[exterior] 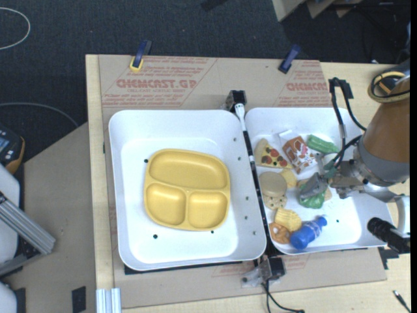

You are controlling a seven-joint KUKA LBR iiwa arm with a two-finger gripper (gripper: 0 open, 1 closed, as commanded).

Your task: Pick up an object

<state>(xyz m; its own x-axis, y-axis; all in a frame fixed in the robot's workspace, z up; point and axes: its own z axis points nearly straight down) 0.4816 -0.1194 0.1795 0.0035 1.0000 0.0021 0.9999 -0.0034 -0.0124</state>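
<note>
1. Right bin packed with small toy food: pizza slice, red packet, green piece, tan round, cheese wedge, blue bottle.
2. Left bin bearing a yellow divided tray, well apart from the arm.
3. Gripper low over the middle of the right bin, just above a green lump and near the red packet. Cannot tell open from closed; nothing seen held.
4. Likely target: the green lump, or the packet beside it.
5. Handling, as a guess: all light, hollow plastic or soft foam; no real fragility. Smooth and rounded, so prone to slip or roll out of a pinch.
6. Best hold: across the narrowest part of the lump, straight down, clear of neighbours touching it.
7. Packet flat and thin: hard to pinch from above, better taken by an edge.
8. Bottle round and slick: across the body, not along it.
</note>
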